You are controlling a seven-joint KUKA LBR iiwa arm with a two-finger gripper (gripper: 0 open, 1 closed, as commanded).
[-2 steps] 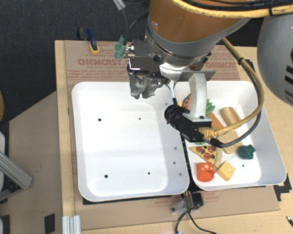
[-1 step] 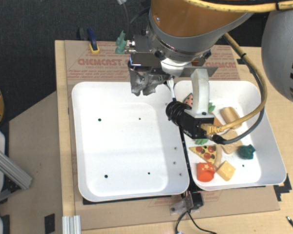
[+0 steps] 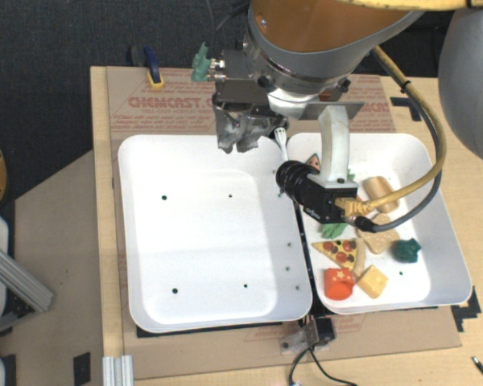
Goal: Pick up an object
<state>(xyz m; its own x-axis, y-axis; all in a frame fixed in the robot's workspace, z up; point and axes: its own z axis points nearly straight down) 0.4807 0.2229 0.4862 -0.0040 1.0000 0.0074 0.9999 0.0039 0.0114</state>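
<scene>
Arm: grey with an orange band, reaching in from the right above both bins.
End effector [image 3: 243,135]: hanging over the far edge of the left bin [image 3: 145,215]; whether its fingers are spread or pressed together cannot be told, and nothing shows between them.
Right bin [image 3: 443,256]: holds the toys, all clustered toward its near half.
Objects: pizza slice [image 3: 340,250], red piece [image 3: 339,283] just beside a yellow block [image 3: 373,281], dark green lump [image 3: 406,251], tan cylinder [image 3: 377,190].
Worktop [image 3: 80,215]: brown board under the bins.
</scene>
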